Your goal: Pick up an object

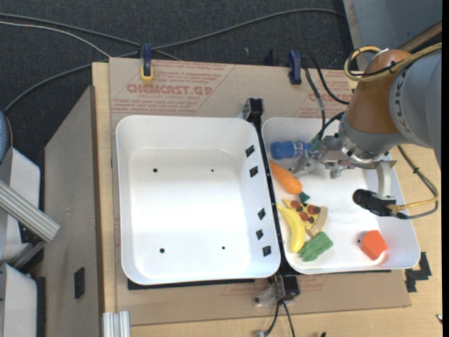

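Several objects lie in the right white bin: a blue bottle-like object at the back left, an orange carrot, a yellow banana, a pizza slice, a green piece and an orange block at the front right. My gripper reaches in from the right at the back of this bin, just right of the blue object and above the carrot. The wrist and its metal parts hide the tips.
The left white bin sits beside it, and a black divider with clips runs between the two. Blue and yellow clamps hold the cardboard at the back. A black fitting with cables hangs from the wrist over the right bin.
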You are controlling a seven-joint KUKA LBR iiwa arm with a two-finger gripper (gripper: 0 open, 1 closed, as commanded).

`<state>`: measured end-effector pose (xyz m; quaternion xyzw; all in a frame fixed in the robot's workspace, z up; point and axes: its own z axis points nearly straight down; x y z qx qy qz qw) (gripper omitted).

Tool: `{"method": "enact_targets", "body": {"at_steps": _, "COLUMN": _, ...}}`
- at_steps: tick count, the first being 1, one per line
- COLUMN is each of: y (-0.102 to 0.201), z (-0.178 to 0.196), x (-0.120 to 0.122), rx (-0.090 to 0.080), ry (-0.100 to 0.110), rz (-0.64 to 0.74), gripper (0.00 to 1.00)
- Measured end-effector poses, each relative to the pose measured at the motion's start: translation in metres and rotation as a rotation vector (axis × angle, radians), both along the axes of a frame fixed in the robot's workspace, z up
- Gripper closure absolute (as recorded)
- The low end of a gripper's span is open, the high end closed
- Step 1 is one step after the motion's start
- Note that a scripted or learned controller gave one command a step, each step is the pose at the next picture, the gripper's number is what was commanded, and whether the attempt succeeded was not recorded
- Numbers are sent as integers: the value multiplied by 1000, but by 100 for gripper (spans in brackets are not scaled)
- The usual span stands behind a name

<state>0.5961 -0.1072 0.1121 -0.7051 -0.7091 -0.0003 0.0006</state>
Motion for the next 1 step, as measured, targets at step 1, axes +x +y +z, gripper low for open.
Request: {"method": "enact_targets", "body": {"at_steps": 1, "y": 16, "z": -29, "x": -72, "rx": 3, "ry": 10, "rz": -7, "gripper": 0}}
